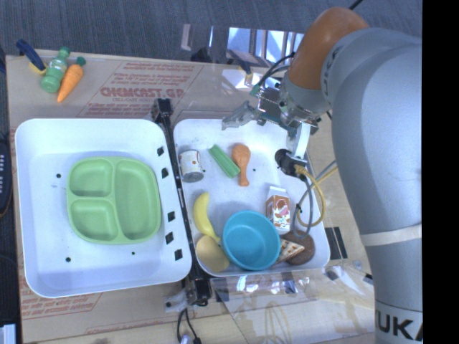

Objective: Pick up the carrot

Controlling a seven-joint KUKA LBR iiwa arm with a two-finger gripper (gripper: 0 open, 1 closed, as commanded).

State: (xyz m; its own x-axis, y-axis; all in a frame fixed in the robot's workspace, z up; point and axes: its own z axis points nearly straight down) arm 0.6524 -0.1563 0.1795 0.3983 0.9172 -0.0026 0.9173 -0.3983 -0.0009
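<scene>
The gripper (247, 115), jaws spread open and holding nothing, hovers over the right bin's (320, 229) far edge, well apart from the carrot (69, 82).

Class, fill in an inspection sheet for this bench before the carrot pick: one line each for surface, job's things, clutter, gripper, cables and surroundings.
Surface: brown bench bearing left bin and right bin, side by side.
Job's things: carrot lies on the bench at far left, outside both bins, beside a green bottle.
Clutter: green divided plate in the left bin; in the right bin a can, green stick, drumstick, banana, blue bowl, small carton.
Gripper: gripper over the right bin's far edge, far from the carrot; finger state unclear.
Cables: yellow cable looping by the wrist.
Surroundings: grey carpet.
</scene>
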